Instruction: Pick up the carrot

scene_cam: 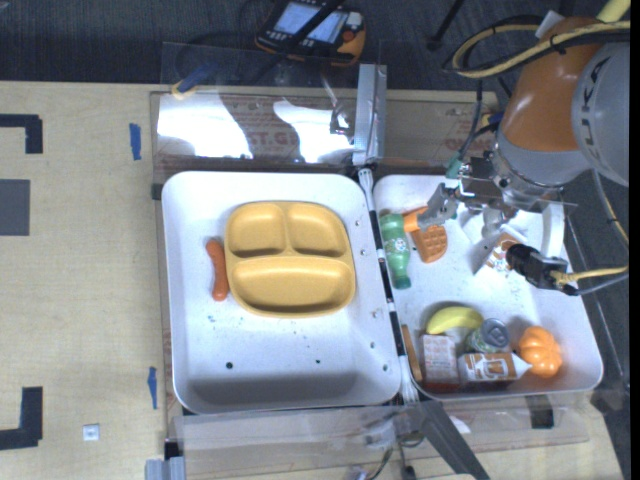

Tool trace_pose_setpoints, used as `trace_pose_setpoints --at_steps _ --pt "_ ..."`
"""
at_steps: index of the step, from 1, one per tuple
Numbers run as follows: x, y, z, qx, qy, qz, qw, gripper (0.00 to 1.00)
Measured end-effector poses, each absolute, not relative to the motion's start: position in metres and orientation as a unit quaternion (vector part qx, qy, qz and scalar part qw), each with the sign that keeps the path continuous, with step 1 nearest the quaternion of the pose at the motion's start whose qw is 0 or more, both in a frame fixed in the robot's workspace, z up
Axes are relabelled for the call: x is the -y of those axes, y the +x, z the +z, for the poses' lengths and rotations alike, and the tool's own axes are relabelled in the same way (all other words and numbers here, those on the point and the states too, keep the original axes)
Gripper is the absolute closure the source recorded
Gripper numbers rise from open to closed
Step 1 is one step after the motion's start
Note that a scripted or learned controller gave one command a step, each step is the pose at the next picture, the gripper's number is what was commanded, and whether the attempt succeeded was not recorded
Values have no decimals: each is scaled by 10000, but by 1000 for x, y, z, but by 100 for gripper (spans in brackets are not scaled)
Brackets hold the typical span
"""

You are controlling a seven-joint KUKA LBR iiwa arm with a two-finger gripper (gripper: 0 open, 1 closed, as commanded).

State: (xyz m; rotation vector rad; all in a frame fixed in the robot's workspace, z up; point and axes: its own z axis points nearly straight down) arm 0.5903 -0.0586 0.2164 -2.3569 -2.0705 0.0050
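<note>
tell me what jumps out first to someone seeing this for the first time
The big yellow divided tray in the left bin, with the slim orange carrot lying along its left side. In the right bin, the gripper hangs at the far end by a green bottle, with a banana nearer the front.

Over in the left bin a yellow divided tray sits near the middle. Beside it in the right bin, a green bottle lies along the left wall. Down at that bin's front edge there's a cluster: a yellow banana, a small can, a brown carton lying flat and an orange round fruit at the front right corner. On the bench, blue tape marks and black corner markers lie along the left side.
</note>
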Motion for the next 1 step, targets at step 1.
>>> trace_pose_setpoints --at_steps 1 --pt "70 639 185 7056 -7086 -6 -22 0"
